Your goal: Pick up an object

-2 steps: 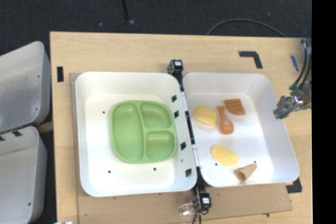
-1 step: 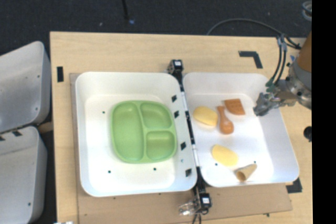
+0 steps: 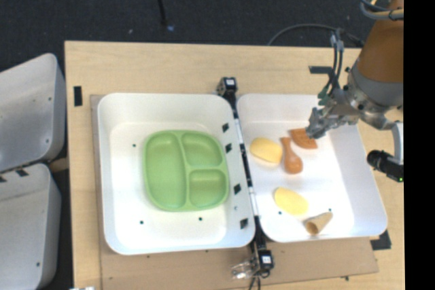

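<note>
Under gripper [image 3: 318, 127]: brown spoon [image 3: 293, 156], long axis near-vertical, bowl end down.

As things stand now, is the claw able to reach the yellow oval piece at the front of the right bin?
Probably yes. The yellow oval piece lies alone on the floor of the right bin, apart from the small cone. The claw is over the same bin, with nothing standing between them.

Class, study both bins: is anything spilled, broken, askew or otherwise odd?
Nothing stands out. The green divided tray lies flat in the left bin. The right bin holds scattered small items, all inside its walls. The gripper is low over an orange-brown piece.
</note>
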`<state>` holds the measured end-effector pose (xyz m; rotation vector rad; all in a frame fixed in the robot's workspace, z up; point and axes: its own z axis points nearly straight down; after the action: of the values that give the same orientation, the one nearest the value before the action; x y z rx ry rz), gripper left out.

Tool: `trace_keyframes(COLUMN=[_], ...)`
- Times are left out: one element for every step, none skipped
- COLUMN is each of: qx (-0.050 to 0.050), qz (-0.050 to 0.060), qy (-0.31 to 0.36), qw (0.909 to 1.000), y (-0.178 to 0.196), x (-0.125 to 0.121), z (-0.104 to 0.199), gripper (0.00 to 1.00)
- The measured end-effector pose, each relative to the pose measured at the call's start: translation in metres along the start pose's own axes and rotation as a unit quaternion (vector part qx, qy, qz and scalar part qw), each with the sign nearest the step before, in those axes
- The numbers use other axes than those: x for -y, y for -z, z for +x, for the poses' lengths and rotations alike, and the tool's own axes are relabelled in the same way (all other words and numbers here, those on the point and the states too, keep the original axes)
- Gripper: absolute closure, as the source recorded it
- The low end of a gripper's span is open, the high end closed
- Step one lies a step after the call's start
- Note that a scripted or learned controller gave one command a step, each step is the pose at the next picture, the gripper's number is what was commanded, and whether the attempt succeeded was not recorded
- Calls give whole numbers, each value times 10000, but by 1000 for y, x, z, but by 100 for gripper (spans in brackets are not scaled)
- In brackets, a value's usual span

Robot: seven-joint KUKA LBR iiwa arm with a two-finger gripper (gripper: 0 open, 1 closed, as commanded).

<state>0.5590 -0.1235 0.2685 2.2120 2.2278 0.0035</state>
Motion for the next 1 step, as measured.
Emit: trace_keyframes(qx=[5], qz=[5], qy=[-8], qw=[10000], y=[-12], x=[-22], z=[43], gripper=[100])
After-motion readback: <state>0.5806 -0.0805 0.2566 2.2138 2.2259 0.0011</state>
